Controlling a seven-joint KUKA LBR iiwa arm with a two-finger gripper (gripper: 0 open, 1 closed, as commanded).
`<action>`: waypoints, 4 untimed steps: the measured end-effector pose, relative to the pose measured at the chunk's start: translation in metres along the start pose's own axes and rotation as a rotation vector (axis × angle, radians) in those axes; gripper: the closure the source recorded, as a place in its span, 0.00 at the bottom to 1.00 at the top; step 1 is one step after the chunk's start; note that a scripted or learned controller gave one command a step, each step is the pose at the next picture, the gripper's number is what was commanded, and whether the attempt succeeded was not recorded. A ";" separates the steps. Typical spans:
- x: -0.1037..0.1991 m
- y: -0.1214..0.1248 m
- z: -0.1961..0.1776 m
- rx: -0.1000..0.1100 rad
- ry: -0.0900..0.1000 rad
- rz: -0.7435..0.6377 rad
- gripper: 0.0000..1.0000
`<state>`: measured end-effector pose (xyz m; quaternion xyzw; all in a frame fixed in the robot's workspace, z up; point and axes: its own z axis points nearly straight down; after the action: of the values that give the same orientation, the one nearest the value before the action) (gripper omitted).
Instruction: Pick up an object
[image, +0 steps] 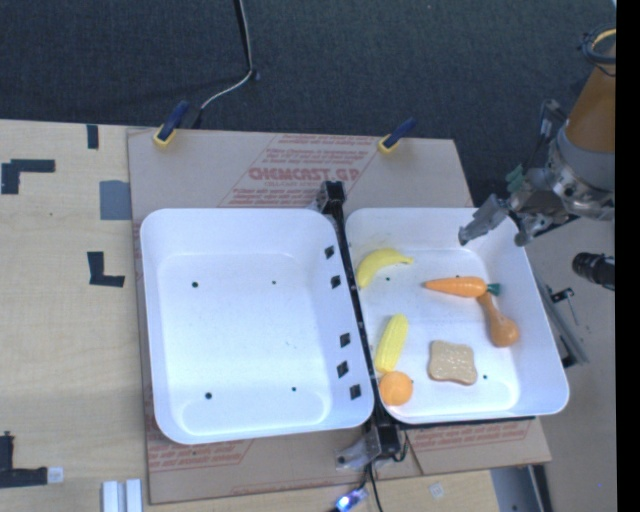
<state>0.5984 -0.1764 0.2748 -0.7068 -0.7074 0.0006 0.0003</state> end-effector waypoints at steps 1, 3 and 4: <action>0.079 -0.037 0.093 0.011 0.005 -0.005 0.00; 0.079 -0.097 0.151 0.003 0.002 0.000 1.00; 0.175 -0.064 0.036 -0.013 0.003 -0.012 1.00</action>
<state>0.5339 -0.0017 0.2393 -0.7025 -0.7116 -0.0051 -0.0032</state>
